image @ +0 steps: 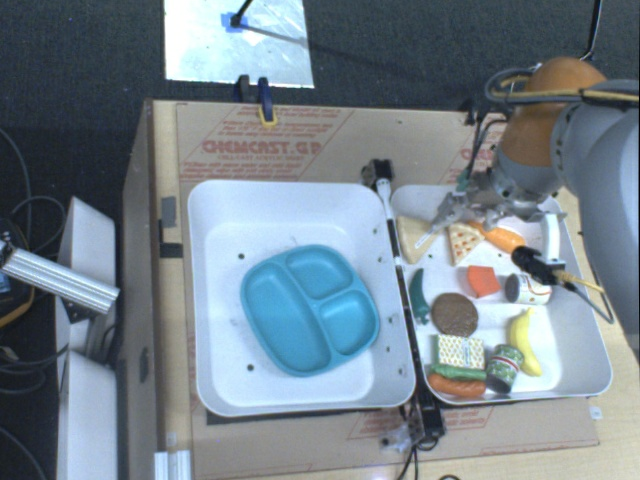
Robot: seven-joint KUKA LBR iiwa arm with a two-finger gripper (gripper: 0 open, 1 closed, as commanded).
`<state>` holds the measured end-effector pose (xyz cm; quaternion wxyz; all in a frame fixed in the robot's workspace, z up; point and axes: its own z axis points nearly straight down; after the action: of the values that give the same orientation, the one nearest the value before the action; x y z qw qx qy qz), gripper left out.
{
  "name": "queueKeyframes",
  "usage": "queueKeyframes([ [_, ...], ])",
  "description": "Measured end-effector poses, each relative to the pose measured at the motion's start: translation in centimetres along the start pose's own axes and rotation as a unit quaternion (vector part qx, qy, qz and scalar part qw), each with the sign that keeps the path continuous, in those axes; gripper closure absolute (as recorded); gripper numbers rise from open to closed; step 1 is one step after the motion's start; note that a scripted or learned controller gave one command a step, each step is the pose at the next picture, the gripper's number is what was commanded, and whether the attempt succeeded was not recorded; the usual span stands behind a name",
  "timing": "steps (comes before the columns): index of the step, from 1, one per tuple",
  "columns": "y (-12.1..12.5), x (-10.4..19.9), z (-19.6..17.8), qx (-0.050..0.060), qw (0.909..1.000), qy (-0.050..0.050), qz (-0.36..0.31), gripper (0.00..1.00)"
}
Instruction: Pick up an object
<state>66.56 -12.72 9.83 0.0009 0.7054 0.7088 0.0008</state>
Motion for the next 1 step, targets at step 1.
queueKeyframes([
  [1,0.13,-0.04,-1.19,-0.002,1.0000,-0.001,-0.001,1.00],
])
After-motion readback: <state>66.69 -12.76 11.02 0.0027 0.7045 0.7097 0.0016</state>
